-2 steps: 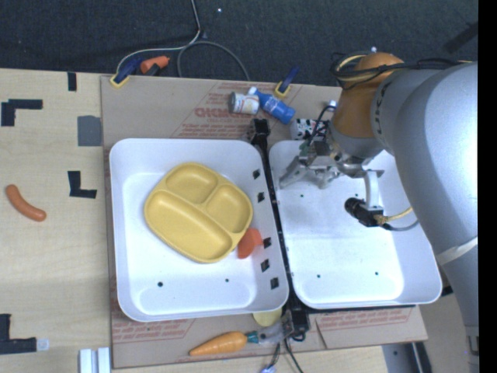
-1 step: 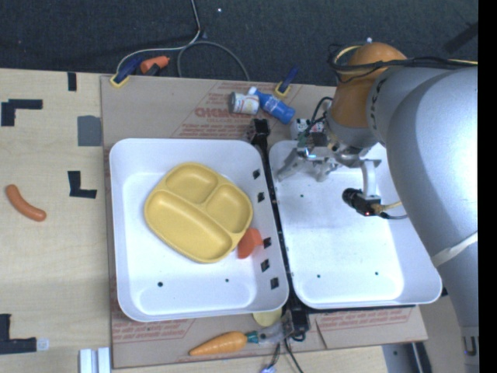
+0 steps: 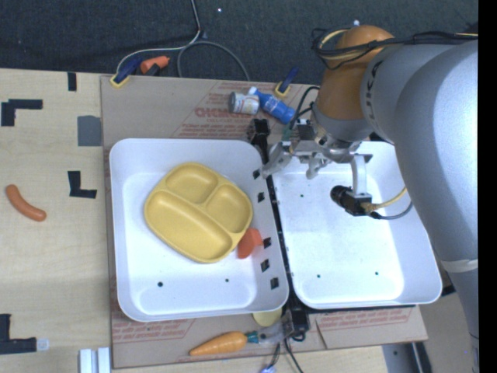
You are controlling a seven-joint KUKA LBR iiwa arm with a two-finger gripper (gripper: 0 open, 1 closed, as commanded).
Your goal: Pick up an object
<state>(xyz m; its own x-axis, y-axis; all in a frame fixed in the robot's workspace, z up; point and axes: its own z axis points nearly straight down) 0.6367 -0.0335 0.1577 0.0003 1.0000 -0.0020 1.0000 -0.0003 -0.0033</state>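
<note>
Yellow tray [image 3: 199, 210] lies in the left bin [image 3: 128, 231] — likely light, stiff, slick; grip its rim. Gripper [image 3: 311, 160] hovers at the right bin's [image 3: 373, 286] top edge — whether released or clenched, cannot tell.

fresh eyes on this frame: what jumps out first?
The big grey arm with its orange band dominates the right side, its claw over the far edge of the right bin. Next, the yellow divided plate in the left bin, a small orange piece touching its right edge.
</note>
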